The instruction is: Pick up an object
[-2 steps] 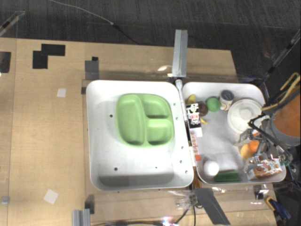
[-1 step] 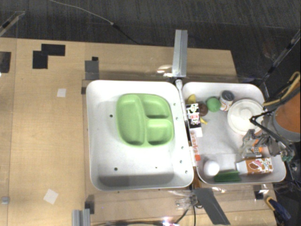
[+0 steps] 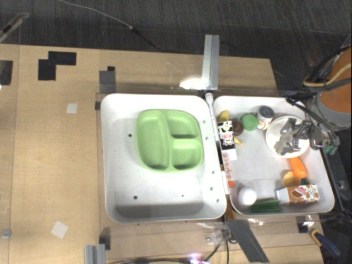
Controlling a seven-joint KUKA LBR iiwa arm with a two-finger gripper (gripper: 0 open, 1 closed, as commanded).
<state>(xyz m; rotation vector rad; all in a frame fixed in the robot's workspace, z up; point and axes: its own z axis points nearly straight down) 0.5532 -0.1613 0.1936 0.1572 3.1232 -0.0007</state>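
1. Green is the divided plate [image 3: 168,139], lying alone in the left bin [image 3: 118,164], slightly toward its far side; three compartments show, one long at the left and two smaller at the right.
2. White too is the right bin [image 3: 250,164], which holds the clutter; along its far side sit a green ball [image 3: 249,121], a small round tin [image 3: 265,113] and a white bowl [image 3: 278,139].
3. Over that bowl hangs the gripper [image 3: 290,140], metal and pointed down; whether it is released or clenched cannot be told; nothing is seen grasped.
4. Near the right wall lies an orange carrot-like piece [image 3: 297,167]; nearer still, a small printed carton [image 3: 300,193] on its side, a dark green bar [image 3: 266,205] and a white ball [image 3: 247,196].
5. Along the left wall of this bin lies a printed card strip [image 3: 226,147].
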